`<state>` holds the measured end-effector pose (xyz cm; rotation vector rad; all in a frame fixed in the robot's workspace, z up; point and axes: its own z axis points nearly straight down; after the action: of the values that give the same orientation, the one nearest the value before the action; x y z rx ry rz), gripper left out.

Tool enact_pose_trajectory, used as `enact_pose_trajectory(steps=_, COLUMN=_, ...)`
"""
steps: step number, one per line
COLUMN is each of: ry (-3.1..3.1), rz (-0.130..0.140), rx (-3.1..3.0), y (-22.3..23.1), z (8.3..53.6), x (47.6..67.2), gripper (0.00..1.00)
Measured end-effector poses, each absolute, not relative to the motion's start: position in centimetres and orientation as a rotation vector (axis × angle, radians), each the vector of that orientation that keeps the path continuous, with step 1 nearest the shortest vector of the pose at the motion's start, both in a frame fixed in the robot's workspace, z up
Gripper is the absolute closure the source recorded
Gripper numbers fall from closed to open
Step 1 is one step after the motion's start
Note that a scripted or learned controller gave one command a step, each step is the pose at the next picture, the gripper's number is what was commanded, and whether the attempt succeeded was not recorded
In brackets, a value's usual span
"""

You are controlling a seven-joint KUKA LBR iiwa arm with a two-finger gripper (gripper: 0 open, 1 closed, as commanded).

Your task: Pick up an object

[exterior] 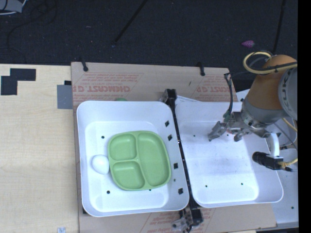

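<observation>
Claw hangs over the upper part of the right bin, fingers spread apart, nothing between them. Grey arm with its orange band enters at that bin's right side. Right bin sits touching the left bin along a shared black divider. Green three-section plate lies flat in the left bin, well apart from the claw. White egg-shaped ball rests just beside the plate's left edge, touching or nearly so.
</observation>
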<state>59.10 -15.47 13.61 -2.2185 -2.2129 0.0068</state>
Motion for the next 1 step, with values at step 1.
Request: enact_pose_trajectory(steps=1, ry=-2.213, rz=0.004, rx=-2.224, y=-15.64, z=15.01, x=59.24, gripper=1.0)
